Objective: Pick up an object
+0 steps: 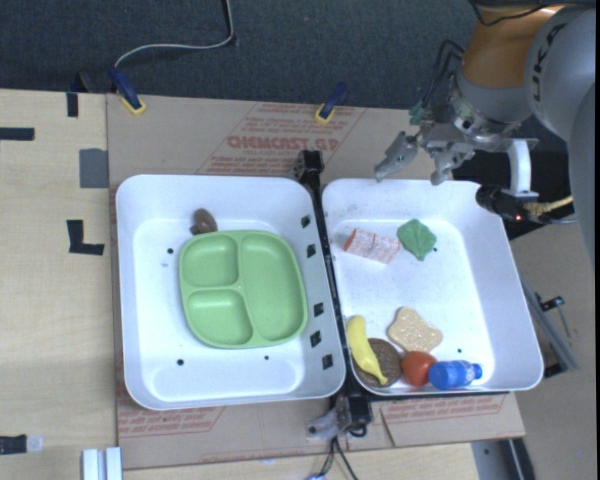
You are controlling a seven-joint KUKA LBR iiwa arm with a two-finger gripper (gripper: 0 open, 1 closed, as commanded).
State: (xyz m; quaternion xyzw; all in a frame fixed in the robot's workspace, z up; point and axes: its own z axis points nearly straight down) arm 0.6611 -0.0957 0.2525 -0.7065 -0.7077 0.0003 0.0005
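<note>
My gripper [418,165] hangs open above the back edge of the right bin [500,258], its two fingers spread with nothing between them. Below it in that bin lie a green leaf-shaped piece [416,238] and a small pink-and-white packet [369,245]. Along the bin's front sit a yellow banana [363,349], a brown round cookie [385,354], a tan slice of toast [414,330], a red tomato [417,368] and a blue bottle [452,374].
The left bin [140,268] holds a green divided plate [244,288] and a small brown lump [203,222] behind it. A black clip rail [320,268] runs between the bins. Cardboard [250,138] lies under both.
</note>
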